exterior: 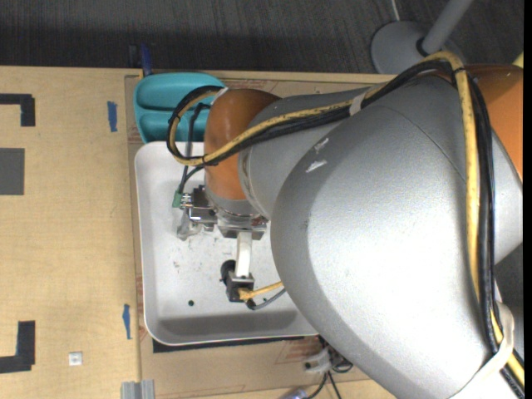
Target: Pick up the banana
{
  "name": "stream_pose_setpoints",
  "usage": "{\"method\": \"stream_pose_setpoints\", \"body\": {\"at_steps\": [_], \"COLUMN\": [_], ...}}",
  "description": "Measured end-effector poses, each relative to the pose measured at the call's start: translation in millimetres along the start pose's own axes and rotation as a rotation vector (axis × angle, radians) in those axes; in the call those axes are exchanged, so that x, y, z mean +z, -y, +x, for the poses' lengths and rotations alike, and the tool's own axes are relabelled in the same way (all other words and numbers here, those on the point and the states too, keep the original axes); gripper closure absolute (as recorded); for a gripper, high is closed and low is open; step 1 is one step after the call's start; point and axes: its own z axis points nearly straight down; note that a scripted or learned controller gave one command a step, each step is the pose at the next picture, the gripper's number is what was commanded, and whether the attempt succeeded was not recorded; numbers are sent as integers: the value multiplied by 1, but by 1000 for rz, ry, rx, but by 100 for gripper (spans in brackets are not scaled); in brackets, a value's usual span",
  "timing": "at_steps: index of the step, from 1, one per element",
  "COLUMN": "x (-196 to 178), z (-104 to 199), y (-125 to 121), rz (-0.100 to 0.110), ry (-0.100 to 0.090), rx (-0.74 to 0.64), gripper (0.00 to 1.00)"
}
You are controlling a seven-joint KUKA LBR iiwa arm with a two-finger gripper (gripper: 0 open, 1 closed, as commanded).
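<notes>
Gripper (194,216) is low over the bin (166,310), near its view-left edge, about midway along it. Open or closed: cannot tell from this angle, nothing seen held. Arm (391,223) covers the bin's whole right side, so I cannot tell where the banana lies; likely under the arm's cover. Bare bin floor near the gripper has one dark speck (191,303) toward the near edge. Teal thing (170,100) sits just past the bin's far-left corner.

Handling, my judgement: banana is light, skin smooth, flesh soft, bruises if squeezed hard. Curved, so it can roll or pivot in the grip. Take it across the thick middle, square to its long axis, moderate force. Avoid stem and tip: thin, easy to slip off.
</notes>
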Motion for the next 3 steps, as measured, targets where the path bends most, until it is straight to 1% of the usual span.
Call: {"method": "stream_pose_setpoints", "body": {"at_steps": [1,2,3], "x": [-135,8,-84], "z": [3,2,-23], "y": [30,40,84], "rz": [-5,-4,-3], "ry": [-1,-1,-1], "rx": [9,-138,-29], "gripper": [0,0,0]}}
